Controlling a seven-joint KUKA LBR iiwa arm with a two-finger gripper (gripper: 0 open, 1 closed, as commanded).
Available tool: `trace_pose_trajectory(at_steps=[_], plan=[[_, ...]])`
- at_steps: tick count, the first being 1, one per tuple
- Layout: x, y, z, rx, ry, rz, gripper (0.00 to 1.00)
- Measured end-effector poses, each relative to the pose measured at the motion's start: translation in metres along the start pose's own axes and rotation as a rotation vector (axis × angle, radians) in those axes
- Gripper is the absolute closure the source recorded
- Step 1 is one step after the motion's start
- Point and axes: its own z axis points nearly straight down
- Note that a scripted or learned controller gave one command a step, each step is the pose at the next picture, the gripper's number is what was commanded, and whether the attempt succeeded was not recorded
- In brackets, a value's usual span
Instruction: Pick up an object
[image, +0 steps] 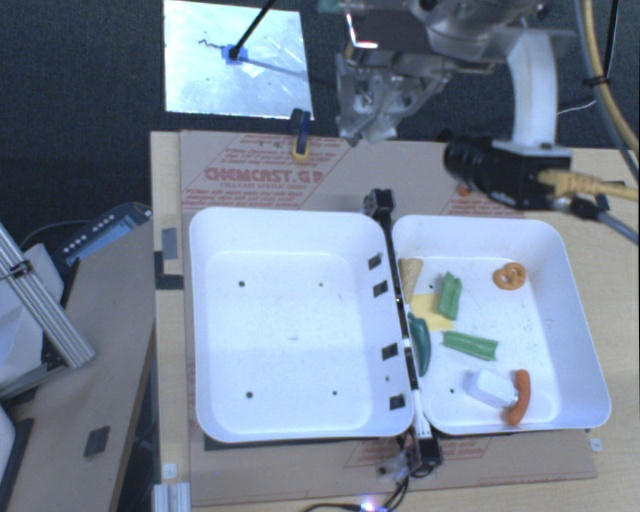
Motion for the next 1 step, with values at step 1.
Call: trace_pose_trajectory(at_steps=[1], plan=[[-0.0002,0.0004,-0.0110,-0.002,0.001,-0.001,1.00]])
